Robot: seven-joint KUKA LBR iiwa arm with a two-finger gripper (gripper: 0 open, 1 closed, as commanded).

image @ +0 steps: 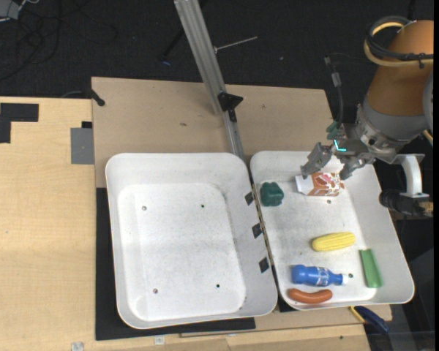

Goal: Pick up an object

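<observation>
In the right bin (395, 240), near its back edge, lies a small red and white carton (325, 185). My gripper (329, 170) hangs right over the carton, open, with its two fingers spread to either side of the carton's top. I cannot tell whether the fingers touch it. A dark green lump (271, 193) sits at the bin's left wall. Toward the front lie a yellow corn cob (333, 242), a green bar (369, 268), a blue bottle (314, 275) and a red sausage (309, 295).
The left bin (124, 196) lies beside the right one, joined by black clips along the shared wall. A slanted metal rail (205, 57) rises behind the bins. The arm's orange-banded wrist (399, 72) stands over the right bin's back right corner.
</observation>
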